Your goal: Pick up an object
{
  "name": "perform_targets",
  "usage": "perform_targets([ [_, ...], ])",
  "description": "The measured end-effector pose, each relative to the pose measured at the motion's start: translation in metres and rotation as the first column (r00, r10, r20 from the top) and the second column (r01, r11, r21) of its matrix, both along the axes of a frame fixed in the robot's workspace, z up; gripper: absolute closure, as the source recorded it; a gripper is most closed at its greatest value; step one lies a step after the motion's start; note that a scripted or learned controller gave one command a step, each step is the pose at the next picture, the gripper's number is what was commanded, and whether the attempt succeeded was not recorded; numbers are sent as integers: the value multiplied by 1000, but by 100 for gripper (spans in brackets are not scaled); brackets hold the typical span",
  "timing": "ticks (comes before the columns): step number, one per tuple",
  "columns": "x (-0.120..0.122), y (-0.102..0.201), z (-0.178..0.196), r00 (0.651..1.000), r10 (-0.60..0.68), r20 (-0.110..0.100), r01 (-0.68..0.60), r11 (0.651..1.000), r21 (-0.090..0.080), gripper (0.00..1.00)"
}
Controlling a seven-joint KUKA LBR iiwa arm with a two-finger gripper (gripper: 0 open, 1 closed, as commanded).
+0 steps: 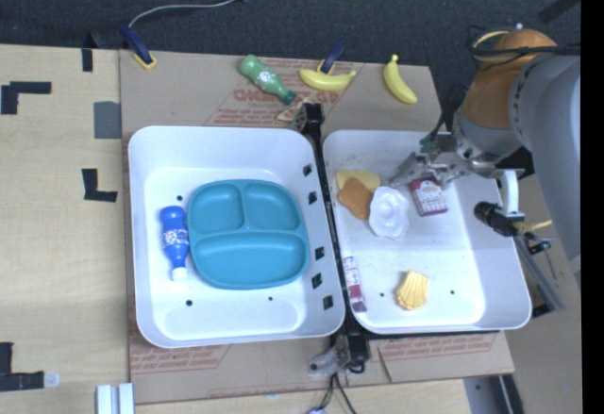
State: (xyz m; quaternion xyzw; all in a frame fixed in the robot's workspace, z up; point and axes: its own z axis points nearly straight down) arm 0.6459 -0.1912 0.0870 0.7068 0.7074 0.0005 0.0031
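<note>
Hanging over the right bin, the tool sits just above a small red carton, its grip state impossible to tell.

Two white bins, two bananas, two bottles, one blue plate, one ridged chip.

arm cut off at right edge.

Red print on the cardboard sheet and on the blue bottle is unreadable.
</note>
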Motion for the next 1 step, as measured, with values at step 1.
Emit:
perform_targets([
  [1, 24, 6, 0, 1000, 0, -1, 0, 1000, 2, 0],
])
